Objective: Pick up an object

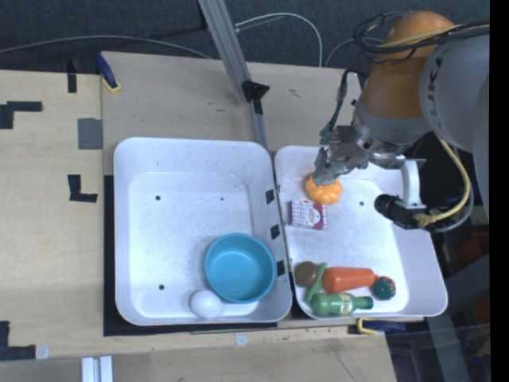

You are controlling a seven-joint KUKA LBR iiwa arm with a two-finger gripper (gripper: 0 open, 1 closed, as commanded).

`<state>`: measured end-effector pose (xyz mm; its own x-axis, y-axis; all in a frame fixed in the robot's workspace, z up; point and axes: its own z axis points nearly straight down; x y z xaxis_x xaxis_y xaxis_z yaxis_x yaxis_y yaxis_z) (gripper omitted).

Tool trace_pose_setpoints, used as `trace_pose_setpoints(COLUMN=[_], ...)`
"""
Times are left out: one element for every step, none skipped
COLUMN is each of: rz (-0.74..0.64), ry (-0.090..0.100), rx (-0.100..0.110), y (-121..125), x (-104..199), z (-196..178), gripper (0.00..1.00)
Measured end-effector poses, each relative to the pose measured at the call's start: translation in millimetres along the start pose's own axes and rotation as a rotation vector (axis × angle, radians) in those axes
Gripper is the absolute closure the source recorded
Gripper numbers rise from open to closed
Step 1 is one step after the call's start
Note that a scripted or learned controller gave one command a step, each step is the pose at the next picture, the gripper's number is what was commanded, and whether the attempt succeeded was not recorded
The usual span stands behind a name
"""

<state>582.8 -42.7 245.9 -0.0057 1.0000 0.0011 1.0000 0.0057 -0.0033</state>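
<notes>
My gripper (329,170) is low over the back left part of the right bin (413,249). Directly beneath it, touching its tip, lies a small orange fruit-like toy (324,191); the gripper's body hides the toy's top. A red and white packet (307,214) lies just in front of the toy.
At the right bin's front lie a carrot (348,278), a green bottle (340,302), a brown piece (305,273) and a small green and red toy (384,287). The left bin (159,213) holds a blue bowl (238,267) and a white ball (207,302). A metal pole (231,46) slants behind the bins.
</notes>
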Motion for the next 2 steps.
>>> trace_pose_setpoints(rz=[-0.001,-0.001], ry=[0.0,0.0], rx=[-0.001,-0.001], y=[16,24], x=[57,113], z=[15,26], gripper=[1.0,1.0])
